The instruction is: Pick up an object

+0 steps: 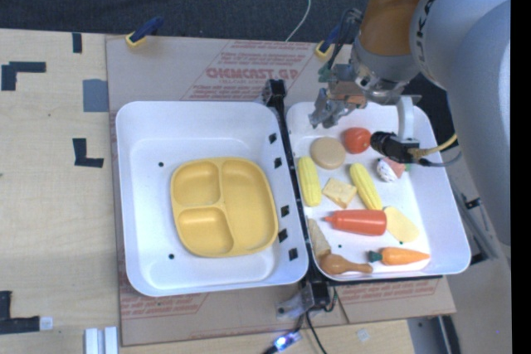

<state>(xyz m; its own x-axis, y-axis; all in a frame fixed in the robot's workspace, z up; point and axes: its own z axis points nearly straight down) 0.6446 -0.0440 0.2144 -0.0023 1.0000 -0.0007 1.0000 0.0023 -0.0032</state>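
Observation:
The right bin point(440, 203) holds several toy foods: a tan round bun point(327, 152), a red tomato point(357, 139), two corn cobs point(309, 181) point(365, 185), a cheese wedge point(339, 192), a long red pepper point(358, 220), an orange carrot point(398, 256) and a brown drumstick point(342, 264). My gripper point(328, 115) hangs over the bin's back left corner, just behind the bun and left of the tomato. It is open, with nothing between its fingers.
The left bin point(141, 145) holds a yellow divided plate point(224, 206). A black divider with clips point(282, 170) runs between the bins. A small white and pink toy point(387, 170) and a yellow slice point(401, 224) lie near the right bin's right side.

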